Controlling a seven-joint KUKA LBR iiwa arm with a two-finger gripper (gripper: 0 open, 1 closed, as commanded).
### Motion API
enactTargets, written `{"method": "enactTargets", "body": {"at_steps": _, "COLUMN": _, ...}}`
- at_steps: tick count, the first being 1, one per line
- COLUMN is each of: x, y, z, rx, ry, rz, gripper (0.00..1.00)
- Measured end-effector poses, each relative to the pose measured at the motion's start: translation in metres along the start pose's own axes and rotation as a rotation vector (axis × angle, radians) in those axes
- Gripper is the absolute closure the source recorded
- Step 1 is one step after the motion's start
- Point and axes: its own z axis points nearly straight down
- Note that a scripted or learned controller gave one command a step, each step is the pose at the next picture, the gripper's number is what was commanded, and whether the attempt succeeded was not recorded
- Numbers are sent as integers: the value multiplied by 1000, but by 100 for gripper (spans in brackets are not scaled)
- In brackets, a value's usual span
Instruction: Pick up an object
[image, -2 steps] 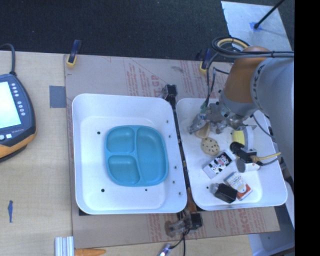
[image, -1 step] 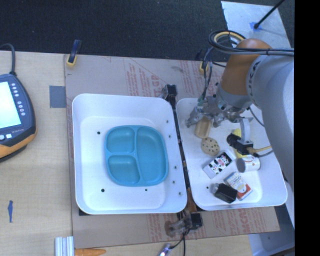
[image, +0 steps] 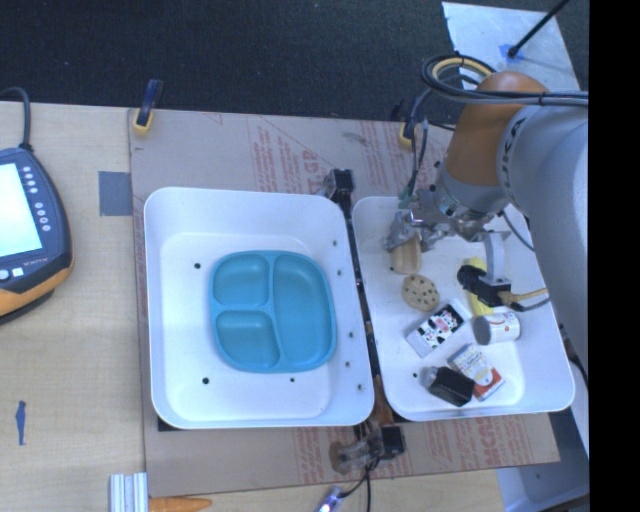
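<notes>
Down in the right bin (image: 535, 395), gripper (image: 412, 235) poised at the far left corner, just over a tan block (image: 404, 260); cannot tell whether jaws are spread or pressed together. Nearby: a spotted cookie (image: 420, 291), black-and-white card (image: 437, 329), black box (image: 449, 385). Left bin (image: 170, 300) holding a blue divided plate (image: 272, 310).

Arm (image: 520, 150) low, wrist bent down
</notes>
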Motion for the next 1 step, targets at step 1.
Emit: {"method": "enactTargets", "body": {"at_steps": 1, "x": 60, "y": -21, "z": -91, "rx": -4, "ry": 1, "rz": 1, "gripper": 100}}
